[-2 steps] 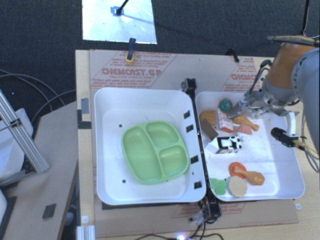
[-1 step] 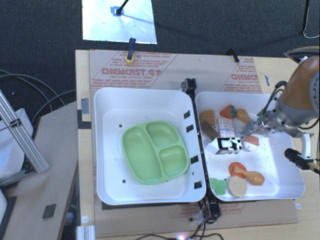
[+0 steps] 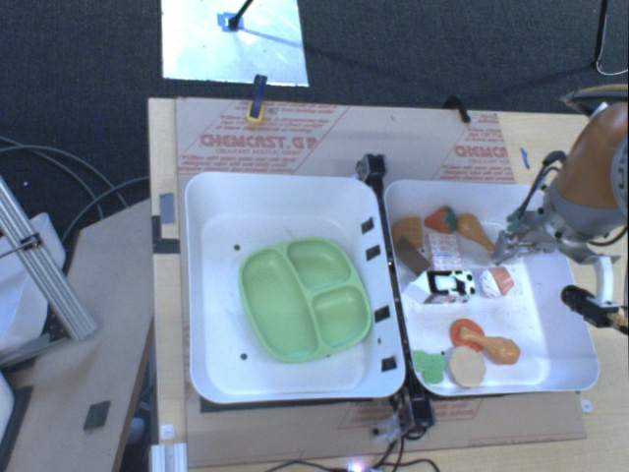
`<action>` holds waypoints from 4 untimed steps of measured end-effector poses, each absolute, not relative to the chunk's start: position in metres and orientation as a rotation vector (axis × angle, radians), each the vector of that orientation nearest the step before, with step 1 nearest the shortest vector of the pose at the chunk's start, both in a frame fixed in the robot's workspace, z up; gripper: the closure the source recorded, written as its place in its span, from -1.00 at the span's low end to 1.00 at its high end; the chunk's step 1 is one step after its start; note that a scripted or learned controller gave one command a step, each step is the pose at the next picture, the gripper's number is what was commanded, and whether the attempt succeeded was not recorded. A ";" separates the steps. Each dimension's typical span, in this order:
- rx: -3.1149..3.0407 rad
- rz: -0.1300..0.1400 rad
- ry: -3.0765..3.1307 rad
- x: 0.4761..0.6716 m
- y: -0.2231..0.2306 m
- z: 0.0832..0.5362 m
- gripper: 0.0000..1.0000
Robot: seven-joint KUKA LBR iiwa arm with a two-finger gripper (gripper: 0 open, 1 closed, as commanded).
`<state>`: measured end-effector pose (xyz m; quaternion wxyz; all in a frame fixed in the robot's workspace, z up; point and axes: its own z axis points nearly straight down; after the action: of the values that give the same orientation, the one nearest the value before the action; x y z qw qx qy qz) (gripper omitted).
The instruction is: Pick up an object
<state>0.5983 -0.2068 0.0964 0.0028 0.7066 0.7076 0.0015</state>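
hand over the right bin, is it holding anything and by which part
Cannot be told. The hand sits low in the right bin, beside a small red and white piece, but nothing shows gripped in it.

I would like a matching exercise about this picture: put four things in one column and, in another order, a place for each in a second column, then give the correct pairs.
Things:
1. green divided plate
2. black and white cow-patterned item
3. pincer
4. blue and yellow clamp

Places:
A. over the upper right part of the right bin
B. in the left bin
C. at the back edge of the board, behind the left bin
D. near the middle of the right bin

Pairs: 1-B, 2-D, 3-A, 4-C
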 end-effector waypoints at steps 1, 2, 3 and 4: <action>2.215 0.001 2.231 0.575 -0.142 0.084 1.00; 2.217 0.001 2.231 0.543 -0.090 0.084 1.00; 2.219 0.002 2.223 0.544 -0.093 0.084 -1.00; 2.227 -0.004 2.216 0.484 -0.139 0.084 -1.00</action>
<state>0.4839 -0.1393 0.0842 -0.0001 0.7090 0.7052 -0.0012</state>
